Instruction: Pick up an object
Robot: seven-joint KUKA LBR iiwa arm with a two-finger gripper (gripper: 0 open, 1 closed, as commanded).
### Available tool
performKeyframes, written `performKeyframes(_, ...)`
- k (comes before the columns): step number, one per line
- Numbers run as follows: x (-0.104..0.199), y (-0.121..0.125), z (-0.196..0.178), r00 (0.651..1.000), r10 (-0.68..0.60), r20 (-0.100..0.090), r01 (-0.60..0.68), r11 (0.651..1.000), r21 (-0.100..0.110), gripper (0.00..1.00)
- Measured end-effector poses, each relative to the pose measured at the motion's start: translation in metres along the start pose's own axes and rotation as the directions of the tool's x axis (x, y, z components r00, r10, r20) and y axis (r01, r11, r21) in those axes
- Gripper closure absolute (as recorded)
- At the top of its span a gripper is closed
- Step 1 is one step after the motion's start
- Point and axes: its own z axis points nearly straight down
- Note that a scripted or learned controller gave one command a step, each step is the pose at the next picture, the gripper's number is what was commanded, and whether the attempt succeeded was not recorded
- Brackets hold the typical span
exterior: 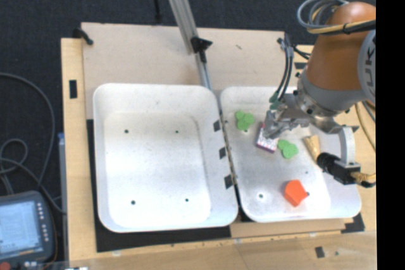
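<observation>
Objects lie scattered in the right bin (pixel 250 97): a green piece (pixel 244 120) near its upper left, a small purple and white block (pixel 266 141) just below and right of that, a second green piece (pixel 288 149) right beside the block, a tan wedge (pixel 311 145) further right, and an orange block (pixel 295 192) near the bin's lower edge. The hand (pixel 273 129) hangs low over the right bin, directly above the purple and white block, seemingly touching its top. Whether its fingers are apart or together, I cannot tell. The left bin (pixel 158 93) sits alongside on the tabletop (pixel 139 54).
</observation>
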Motion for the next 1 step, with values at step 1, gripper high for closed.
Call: performKeyframes(1, 0.0472, 0.0064, -0.0020, 1.000, 0.001, 0.001, -0.001, 1.000, -0.001, 1.00)
